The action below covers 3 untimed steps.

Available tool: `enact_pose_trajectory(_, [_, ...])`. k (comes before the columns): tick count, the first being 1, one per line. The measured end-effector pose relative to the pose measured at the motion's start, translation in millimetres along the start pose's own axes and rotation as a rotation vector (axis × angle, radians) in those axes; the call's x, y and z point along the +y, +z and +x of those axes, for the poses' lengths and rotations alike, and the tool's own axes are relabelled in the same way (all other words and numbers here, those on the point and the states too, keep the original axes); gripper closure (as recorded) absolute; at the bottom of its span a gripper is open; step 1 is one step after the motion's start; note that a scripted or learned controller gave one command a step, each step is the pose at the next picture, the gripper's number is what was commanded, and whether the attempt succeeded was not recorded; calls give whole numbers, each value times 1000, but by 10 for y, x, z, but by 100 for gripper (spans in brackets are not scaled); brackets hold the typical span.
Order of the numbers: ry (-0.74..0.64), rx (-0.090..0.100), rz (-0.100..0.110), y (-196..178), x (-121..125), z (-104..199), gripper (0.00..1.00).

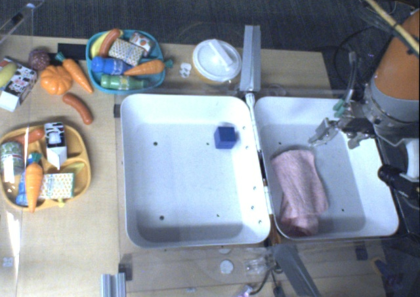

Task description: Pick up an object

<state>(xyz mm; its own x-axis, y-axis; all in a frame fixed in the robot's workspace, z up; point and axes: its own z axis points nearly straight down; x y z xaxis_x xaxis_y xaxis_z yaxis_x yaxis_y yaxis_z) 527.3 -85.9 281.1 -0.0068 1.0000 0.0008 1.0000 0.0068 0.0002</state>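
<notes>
A small blue cube (226,137) sits in the left bin (164,217), near its upper right corner. A folded pink cloth (299,189) lies in the right bin (367,223), along its left side. My gripper (337,134) hangs over the upper middle of the right bin, just above and to the right of the cloth's top edge. Its fingers (320,133) are spread open with nothing between them. The grey arm with its orange band (397,69) comes in from the right.
A metal divider post (249,59) stands behind the seam between the bins. On the bench at the left are a blue bowl of toy food (125,59), a yellow tray of toys (42,168), loose toy vegetables (62,79) and a white lidded cup (216,59).
</notes>
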Motion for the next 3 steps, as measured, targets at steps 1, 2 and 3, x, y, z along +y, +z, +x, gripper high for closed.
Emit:
enact_pose_trajectory(1, [-30, 0, 1, 1268, -174, -398, 0])
enact_pose_trajectory(2, [-83, -1, -2, 1464, 51, -252, 0])
enact_pose_trajectory(3, [-84, -1, -2, 1464, 51, -252, 0])
